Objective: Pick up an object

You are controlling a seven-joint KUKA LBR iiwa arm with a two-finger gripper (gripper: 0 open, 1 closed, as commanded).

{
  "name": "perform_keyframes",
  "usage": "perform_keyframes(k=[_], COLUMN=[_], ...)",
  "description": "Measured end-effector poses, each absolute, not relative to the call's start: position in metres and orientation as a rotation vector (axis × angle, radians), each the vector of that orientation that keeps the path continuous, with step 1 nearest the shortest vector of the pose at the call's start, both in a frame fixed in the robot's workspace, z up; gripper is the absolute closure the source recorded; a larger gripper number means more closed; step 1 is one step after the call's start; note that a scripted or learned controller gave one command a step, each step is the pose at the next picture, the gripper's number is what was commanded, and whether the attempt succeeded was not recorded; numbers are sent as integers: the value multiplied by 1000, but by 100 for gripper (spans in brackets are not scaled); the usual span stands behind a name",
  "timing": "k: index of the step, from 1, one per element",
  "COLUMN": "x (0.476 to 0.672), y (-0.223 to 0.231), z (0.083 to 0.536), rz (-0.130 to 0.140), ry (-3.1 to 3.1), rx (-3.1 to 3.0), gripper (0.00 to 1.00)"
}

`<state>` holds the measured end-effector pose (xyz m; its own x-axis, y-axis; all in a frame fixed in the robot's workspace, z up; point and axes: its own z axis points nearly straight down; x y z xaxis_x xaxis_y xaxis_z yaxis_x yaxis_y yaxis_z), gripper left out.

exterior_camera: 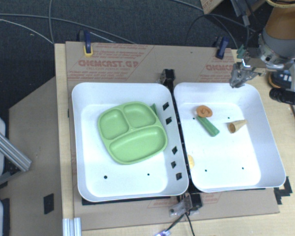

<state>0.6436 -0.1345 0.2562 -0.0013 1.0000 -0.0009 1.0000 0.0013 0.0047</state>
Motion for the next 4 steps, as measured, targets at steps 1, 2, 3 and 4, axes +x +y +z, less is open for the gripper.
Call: perform_keyframes(k=[1, 2, 3, 4], x=[624, 618, 606, 594], y=[-85, -33, 9, 69], z=[246, 252, 250, 251], rz=[-2, 2, -1, 0], ry=[2229, 2231, 2230, 2232], rx=[2220, 2217, 2219, 2217], gripper=[100, 100, 100, 100])
